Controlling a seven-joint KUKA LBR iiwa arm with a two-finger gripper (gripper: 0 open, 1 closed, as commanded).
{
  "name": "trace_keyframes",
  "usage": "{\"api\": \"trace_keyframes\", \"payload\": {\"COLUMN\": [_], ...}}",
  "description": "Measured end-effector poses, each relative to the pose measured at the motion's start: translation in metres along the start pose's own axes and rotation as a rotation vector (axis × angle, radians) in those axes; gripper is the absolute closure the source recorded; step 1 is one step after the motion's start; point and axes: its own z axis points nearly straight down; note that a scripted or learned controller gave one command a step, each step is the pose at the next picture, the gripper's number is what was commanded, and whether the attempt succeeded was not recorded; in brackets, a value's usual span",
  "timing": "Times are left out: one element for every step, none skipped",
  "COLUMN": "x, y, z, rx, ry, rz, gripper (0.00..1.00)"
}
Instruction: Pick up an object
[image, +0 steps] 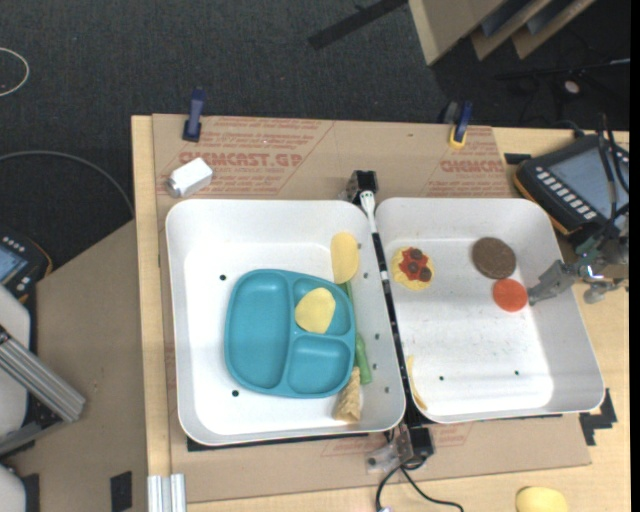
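White plastic forms both bins we see. The left bin (190, 330) holds a teal divided plate (262, 345) carrying a yellow piece (316, 311). The right bin (560, 380) holds a brown disc (493, 257), an orange ball (510, 294) and a small pizza (413, 268). The end effector (560, 278) sits at the right rim beside the ball, grasping nothing; we cannot tell its opening.

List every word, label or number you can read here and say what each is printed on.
"CHEMCAST G P": red print on the cardboard sheet behind the left bin, first letters faint, so this reading is unsure.
A second red print on the cardboard behind the right bin: too faint to read.
Tablet screen at the right: too small to read.
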Motion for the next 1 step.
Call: {"api": "trace_keyframes", "payload": {"x": [-0.0241], "y": [0.0221], "z": [-0.2530], "rx": [-0.021], "ry": [-0.010], "rz": [-0.002], "gripper": [0.00]}}
